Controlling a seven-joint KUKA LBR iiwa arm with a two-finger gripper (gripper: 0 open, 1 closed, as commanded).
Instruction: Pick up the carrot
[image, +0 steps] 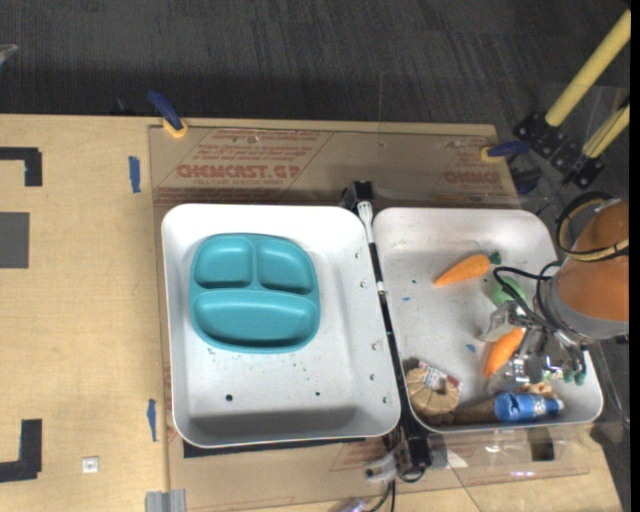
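An orange carrot (463, 269) with a green top lies in the right bin (420, 240), in its far half, pointing left. A second, smaller orange carrot-like piece (502, 351) lies slanted lower down, right against my gripper (527, 358). The gripper reaches in from the right, low over the bin's right near part. It is apart from the far carrot, below and to the right of it. Cables and metal parts hide where the gripper meets the orange piece.
A teal divided plate (255, 291) lies in the left bin (200, 400). In the right bin's near edge lie a blue object (524, 405) and a brown-and-white item (432, 390). The arm's orange band (598, 282) hangs over the bin's right rim.
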